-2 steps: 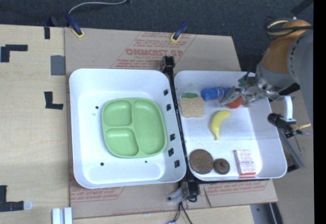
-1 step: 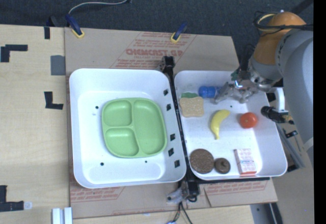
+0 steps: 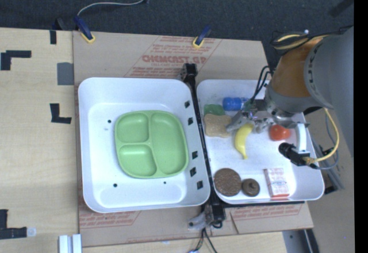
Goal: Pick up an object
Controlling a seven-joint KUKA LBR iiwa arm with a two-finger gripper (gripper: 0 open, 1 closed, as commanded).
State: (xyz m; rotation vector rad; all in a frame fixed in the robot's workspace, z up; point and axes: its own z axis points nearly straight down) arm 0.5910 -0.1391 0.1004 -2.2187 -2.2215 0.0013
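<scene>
My gripper (image 3: pixel 246 121) hangs low in the right bin (image 3: pixel 299 191), just above the upper end of a yellow banana (image 3: pixel 241 141). Its metal fingers point left, toward a tan slice of bread (image 3: pixel 215 126). A blue cup (image 3: pixel 232 103) and a green piece (image 3: pixel 213 110) lie just beyond the fingers at the bin's far side. A red object (image 3: pixel 280 131) shows beside the wrist, partly hidden by it. Nothing is visibly held between the fingers.
The left bin (image 3: pixel 95 102) holds a green divided plate (image 3: pixel 152 144). In the right bin's near part lie a brown round cookie (image 3: pixel 227 181), a smaller dark doughnut (image 3: pixel 250 187) and a red-and-white packet (image 3: pixel 276 181). The arm's grey body and orange band (image 3: pixel 296 71) cover the bin's right side.
</scene>
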